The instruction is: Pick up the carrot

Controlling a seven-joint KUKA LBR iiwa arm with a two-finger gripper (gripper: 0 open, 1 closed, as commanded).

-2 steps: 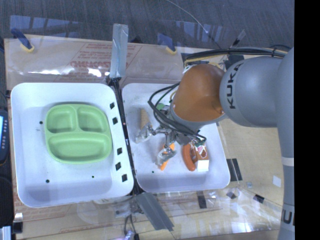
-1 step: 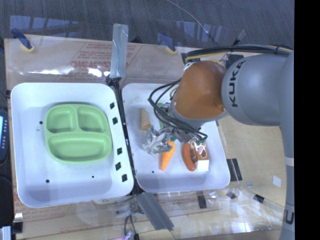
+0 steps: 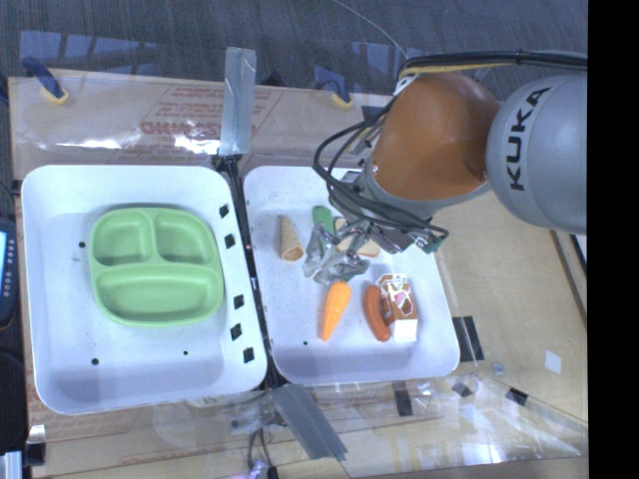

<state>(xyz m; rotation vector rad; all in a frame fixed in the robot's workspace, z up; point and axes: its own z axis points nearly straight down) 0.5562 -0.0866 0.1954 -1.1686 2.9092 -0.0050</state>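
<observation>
Down in the right bin, the carrot lies flat on the white floor, its thick orange end pointing up toward the arm and its tip pointing down toward the near wall. The end effector hangs just above the carrot's thick end, at the bottom of the grey arm with its orange band; whether it is released or clenched cannot be told from this slanted view, since the metal parts blur together. No part of the carrot can be seen between them. Just beside the carrot on its right lies a sausage, and touching that is a small box with a red and white pattern. An ice-cream cone rests to the upper left of the carrot, well apart from it, and a green item peeks out near the arm's cables. The left bin holds a green divided plate with three compartments. Both bins sit side by side on the worktop, which is covered with brown cardboard and taped plastic.
</observation>
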